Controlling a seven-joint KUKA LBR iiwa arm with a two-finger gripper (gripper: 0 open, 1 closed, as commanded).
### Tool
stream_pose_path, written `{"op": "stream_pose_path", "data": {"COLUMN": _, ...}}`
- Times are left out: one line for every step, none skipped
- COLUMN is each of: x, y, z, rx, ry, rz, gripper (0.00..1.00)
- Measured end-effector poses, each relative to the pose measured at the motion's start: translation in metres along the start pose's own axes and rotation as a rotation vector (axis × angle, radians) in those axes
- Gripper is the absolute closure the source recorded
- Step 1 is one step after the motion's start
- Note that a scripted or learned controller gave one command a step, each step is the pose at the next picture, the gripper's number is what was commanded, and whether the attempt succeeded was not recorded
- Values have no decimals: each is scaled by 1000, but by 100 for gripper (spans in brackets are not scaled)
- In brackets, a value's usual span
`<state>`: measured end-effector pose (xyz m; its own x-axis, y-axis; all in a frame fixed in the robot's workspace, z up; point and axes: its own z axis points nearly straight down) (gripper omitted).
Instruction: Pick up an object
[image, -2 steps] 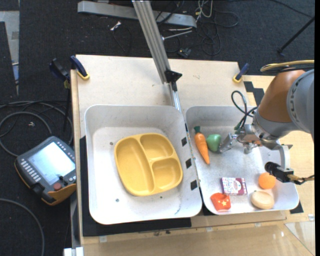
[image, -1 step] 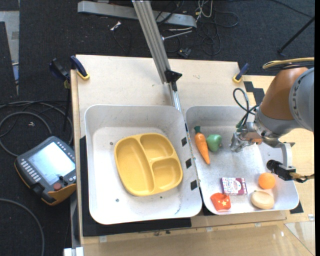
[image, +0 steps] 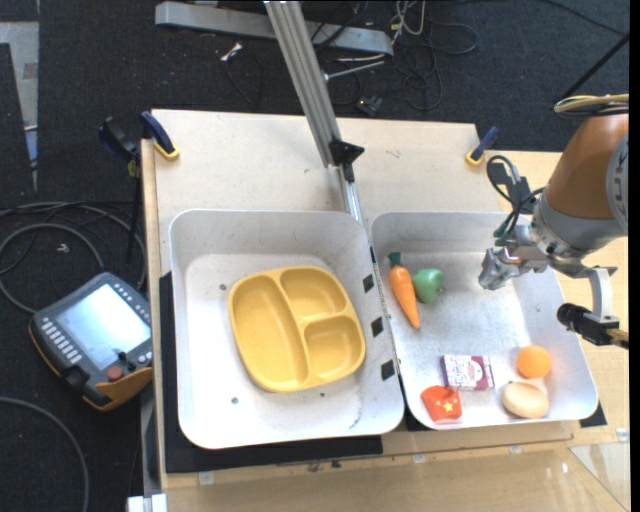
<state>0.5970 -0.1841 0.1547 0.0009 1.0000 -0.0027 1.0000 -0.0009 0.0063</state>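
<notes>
You had two white bins: the left bin (image: 190, 300) carried a yellow divided tray (image: 297, 327); the right bin (image: 560, 330) carried an orange carrot (image: 404, 293), green pepper (image: 429, 283), orange ball (image: 533, 361), cream bun (image: 525, 399), red block (image: 441, 403) and pink-and-white carton (image: 467, 372).

No text, number or brand can be read anywhere. The small box (image: 467, 372) in the right bin (image: 560, 330), at about 6 o'clock there, has a pink and white printed face, but the print is too small to make out. The red item (image: 441, 403) just beside it, at 7 o'clock from the box, carries a small yellow mark of which the shape is not clear. The handheld pendant (image: 92, 340) on the floor, at 9 o'clock of the bench, has a lit screen, and its content is only a pale blur. The dark tags (image: 378, 325) along the left bin's right rim show no legible signs.
</notes>
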Motion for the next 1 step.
{"op": "stream_pose_path", "data": {"x": 2, "y": -3, "z": -44, "rx": 1, "ry": 1, "rz": -3, "gripper": 100}}
